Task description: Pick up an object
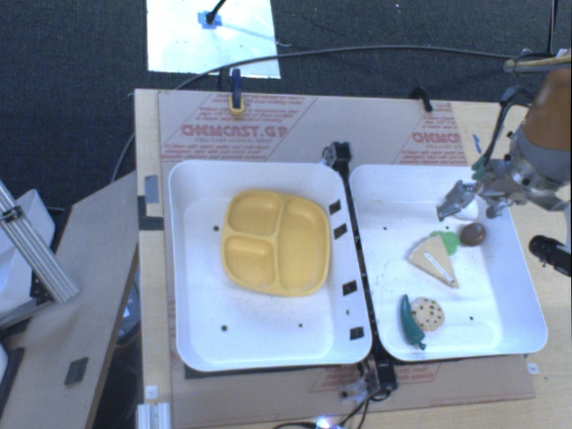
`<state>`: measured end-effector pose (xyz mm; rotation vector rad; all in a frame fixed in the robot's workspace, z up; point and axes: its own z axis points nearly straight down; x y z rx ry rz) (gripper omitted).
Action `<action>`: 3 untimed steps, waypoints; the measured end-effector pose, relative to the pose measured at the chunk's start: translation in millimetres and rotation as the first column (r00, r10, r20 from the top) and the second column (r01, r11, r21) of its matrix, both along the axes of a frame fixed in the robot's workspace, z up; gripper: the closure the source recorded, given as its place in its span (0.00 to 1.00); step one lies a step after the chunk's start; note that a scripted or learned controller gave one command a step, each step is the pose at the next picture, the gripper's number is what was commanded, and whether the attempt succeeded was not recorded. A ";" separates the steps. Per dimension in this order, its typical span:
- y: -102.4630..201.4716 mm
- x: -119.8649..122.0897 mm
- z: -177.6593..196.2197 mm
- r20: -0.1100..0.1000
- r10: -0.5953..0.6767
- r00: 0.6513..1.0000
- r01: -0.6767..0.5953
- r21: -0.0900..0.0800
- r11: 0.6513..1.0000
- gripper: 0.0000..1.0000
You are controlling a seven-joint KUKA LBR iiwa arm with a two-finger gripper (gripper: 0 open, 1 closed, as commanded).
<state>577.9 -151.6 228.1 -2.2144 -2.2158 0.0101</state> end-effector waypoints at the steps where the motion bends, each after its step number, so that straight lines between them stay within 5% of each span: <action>1: 0.4 2.6 7.1 0.012 0.003 1.000 -0.003 -0.002 1.000 0.00; 3: 3.4 10.0 -94.5 0.009 0.001 1.000 -0.001 -0.001 1.000 0.00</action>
